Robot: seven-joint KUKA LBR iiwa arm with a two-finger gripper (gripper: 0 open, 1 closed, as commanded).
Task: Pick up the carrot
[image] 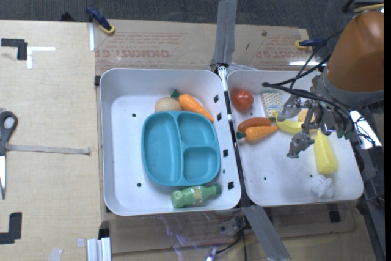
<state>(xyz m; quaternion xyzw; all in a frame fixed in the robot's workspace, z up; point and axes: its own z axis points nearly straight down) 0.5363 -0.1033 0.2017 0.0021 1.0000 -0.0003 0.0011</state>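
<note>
Claw [300,145]: seen in the right bin, low over its floor, hung from the grey arm with the orange band that enters from the right; whether it is open or closed cannot be told, and nothing is seen gripped.
Scissors [5,137]: laid on the bench at the far left edge.
Clamp [99,19]: blue and yellow, set on the bench above the left bin's top left corner.
Left bin [116,186]: 4 things are held in it.
Tray [181,148]: blue, with 3 compartments, laid in the middle of the left bin.
Ball [166,104]: beige, tucked against the tray's top edge.
Carrot [194,106]: orange with a green top, laid at a slant just right of the ball, touching the tray's top right edge, well apart from the claw.
Bottle [194,195]: green, laid on its side below the tray.
Right bin [275,192]: set beside the left bin, edge to edge.
Tomato [242,99]: red, near the right bin's top left corner.
2nd carrot [259,131]: orange, laid below the tomato, left of the claw.
Banana [288,125]: yellow, partly hidden behind the claw.
Yellow piece [325,153]: long, laid just right of the claw.
White lump [322,186]: placed near the right bin's lower right corner.
</note>
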